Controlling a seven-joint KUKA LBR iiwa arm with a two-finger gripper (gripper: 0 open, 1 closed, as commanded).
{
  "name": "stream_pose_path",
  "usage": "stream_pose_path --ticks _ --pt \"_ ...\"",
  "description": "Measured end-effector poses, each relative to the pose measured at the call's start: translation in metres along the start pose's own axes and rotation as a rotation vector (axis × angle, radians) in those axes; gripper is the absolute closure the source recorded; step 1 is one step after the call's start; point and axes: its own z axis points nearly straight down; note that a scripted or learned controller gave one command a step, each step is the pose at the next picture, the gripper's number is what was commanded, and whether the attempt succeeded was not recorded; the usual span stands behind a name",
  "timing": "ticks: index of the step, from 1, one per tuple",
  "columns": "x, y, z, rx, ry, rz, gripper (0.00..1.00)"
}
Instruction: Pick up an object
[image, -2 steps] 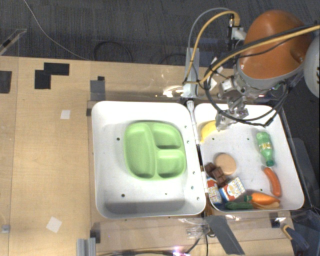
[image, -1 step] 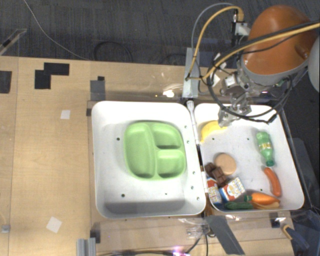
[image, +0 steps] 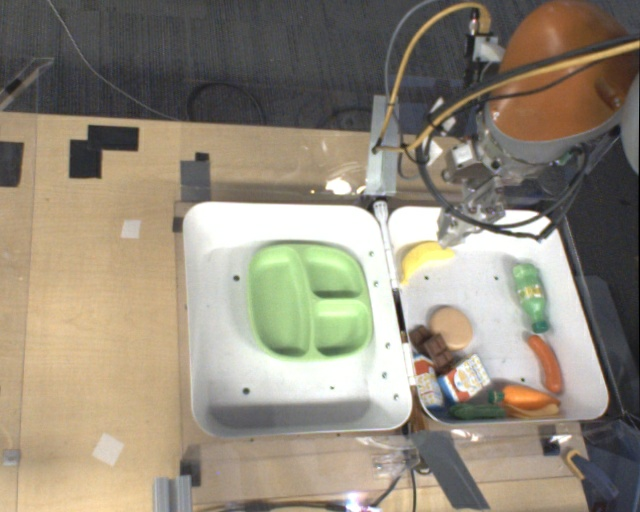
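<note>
Now you see the gripper (image: 452, 232) at the far edge of the right bin (image: 585, 300), just above the yellow lemon-like fruit (image: 425, 261) at the bin's far left corner; whether it is clenched, you cannot tell.

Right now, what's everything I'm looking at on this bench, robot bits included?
Bins: two, white, side by side on the bench.
Divided plate: one, light green, left bin.
Yellow item: one, right bin's top left, under the gripper.
Bottle: one, green, right side of right bin.
Round bun-like piece: one, tan, right bin's middle.
Sausage: one, orange-red, right bin.
Carrot: one, orange, bottom edge.
Small carton: one, red and white, bottom.
Arm: one, orange and grey, top right.
Gripper: one, over right bin.
</note>
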Motion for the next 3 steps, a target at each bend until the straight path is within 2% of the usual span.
stream_pose_path --ticks 1,2,3 --pt "0.061 0.012 0.062 -0.024 0.0 -0.557 1.0" --pt "0.114 -0.023 0.032 -0.019 0.004 -0.606 1.0" --pt "0.142 -0.023 -0.01 -0.02 0.001 -0.748 1.0"
